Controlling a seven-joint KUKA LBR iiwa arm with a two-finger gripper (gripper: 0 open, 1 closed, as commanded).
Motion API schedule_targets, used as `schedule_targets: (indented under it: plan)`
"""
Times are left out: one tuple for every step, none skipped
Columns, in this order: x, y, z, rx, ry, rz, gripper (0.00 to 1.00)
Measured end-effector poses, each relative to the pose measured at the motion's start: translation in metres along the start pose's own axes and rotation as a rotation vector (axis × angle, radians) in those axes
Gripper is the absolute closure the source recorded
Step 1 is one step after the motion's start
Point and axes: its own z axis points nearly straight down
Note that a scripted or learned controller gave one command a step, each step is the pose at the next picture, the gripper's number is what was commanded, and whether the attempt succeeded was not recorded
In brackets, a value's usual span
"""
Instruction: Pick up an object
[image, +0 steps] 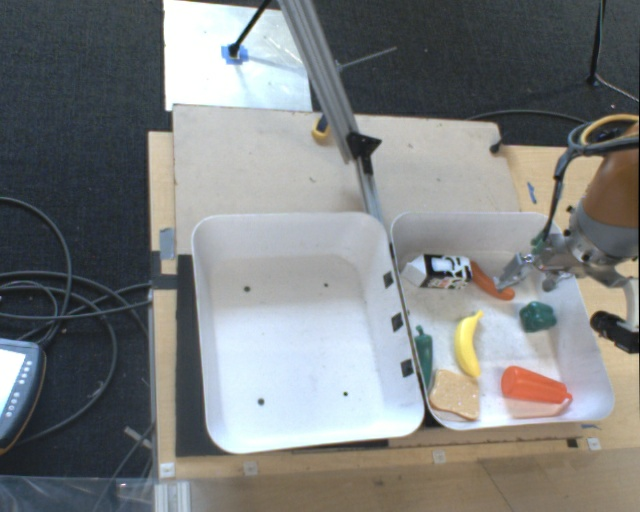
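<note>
Gripper (520, 268) sat over the carrot (491, 281) at the right bin's (600, 385) 12 o'clock; couldn't tell its state. Risk: the milk carton (440, 270) beside the carrot could get nudged.

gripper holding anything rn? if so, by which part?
Cannot tell. The gripper sits right at the upper end of the orange carrot in the right bin, but a grasp isn't visible from this angle.
</note>
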Motion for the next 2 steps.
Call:
schedule_targets:
  plan:
    - [0.0, 0.0, 0.043, -0.001, 0.0, 0.0, 0.0]
    - [0.0, 0.002, 0.028, -0.009, -0.002, -0.002, 1.0]
